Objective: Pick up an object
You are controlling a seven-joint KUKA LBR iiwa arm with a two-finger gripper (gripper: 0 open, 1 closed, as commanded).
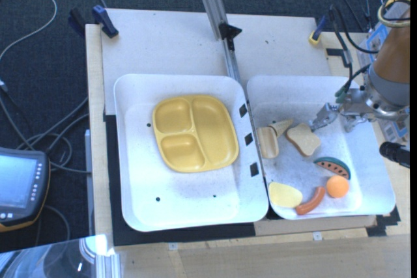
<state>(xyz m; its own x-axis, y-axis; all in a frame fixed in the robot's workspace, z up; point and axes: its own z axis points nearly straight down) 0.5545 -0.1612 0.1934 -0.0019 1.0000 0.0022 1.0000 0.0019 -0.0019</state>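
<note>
Fingers of the gripper look parted and hold nothing, poised above the right bin near its far edge; the bread slice lies just beside them, so descend squarely over it before closing

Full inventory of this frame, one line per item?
Bins: 2, white, side by side on the bench.
Divided plate: 1, yellow, three compartments, in the left bin.
Bread slice: 1, tan, upper middle of the right bin.
Bread roll: 1, tan, right bin by its left wall.
Watermelon slice: 1, red with green rind, right bin.
Orange: 1, orange, right bin, below the watermelon slice.
Sausage: 1, red-orange, front of the right bin.
Yellow piece: 1, pale yellow, front of the right bin, next to the sausage.
Clamps: 2, blue, bench's far corners.
Screen: 1, left edge.
Gripper: 1, grey, over the right bin's upper right.
</note>
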